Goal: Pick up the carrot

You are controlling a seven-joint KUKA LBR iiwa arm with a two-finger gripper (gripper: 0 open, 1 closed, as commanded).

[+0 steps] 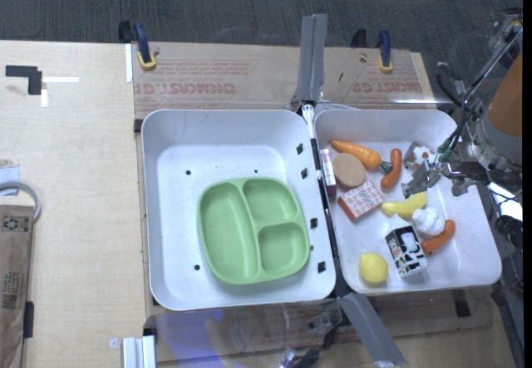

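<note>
The carrot (357, 152) is orange with a green stalk end and lies slanted in the back left part of the right bin (474, 275). My gripper (416, 170) hangs over the middle of that bin, to the right of the carrot and clear of it. It is open and nothing sits between its fingers (412, 185). A small orange sausage (392, 169) lies between the gripper and the carrot.
The right bin also holds a tan round bun (350, 171), a red and white packet (360, 202), a banana (404, 208), a lemon (374, 267), a black and white can (405, 250) and an orange piece (440, 235). A green divided plate (253, 229) lies in the left bin (166, 192).
</note>
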